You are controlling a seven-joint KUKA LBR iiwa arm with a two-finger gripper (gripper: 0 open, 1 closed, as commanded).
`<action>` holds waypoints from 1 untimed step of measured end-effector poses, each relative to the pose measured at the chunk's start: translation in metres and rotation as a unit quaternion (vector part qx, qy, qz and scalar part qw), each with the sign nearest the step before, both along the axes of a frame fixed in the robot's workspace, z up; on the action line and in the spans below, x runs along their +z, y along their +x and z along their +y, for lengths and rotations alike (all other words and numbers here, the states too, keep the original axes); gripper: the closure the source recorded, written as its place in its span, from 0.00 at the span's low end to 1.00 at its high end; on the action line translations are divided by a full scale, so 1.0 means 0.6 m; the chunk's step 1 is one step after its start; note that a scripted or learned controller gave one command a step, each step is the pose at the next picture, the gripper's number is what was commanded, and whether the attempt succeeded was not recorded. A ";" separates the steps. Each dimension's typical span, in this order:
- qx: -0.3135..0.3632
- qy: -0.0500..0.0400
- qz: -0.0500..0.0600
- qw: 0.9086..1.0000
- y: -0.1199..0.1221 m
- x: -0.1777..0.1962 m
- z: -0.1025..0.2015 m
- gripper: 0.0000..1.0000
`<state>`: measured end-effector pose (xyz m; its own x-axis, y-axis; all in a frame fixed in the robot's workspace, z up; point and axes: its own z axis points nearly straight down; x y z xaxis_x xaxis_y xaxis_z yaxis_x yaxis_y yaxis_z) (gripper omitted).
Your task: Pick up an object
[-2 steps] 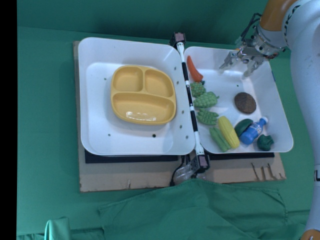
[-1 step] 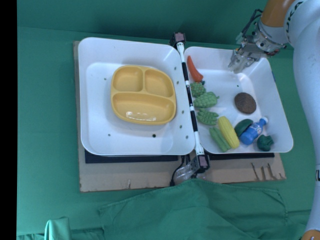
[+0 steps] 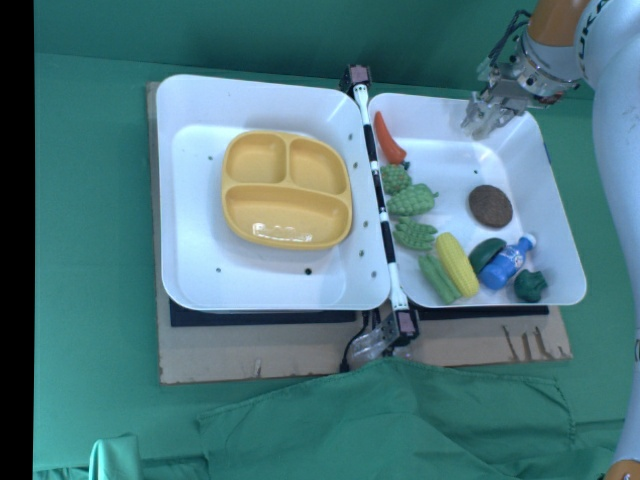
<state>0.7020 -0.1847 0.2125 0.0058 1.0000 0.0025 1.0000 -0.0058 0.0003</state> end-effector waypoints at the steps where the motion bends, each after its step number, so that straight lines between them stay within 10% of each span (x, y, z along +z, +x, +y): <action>1: 0.000 0.000 0.001 1.000 0.000 -0.001 0.000 0.00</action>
<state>0.7017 -0.1848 0.2118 0.0059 1.0000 0.0018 1.0000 -0.0059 -0.0013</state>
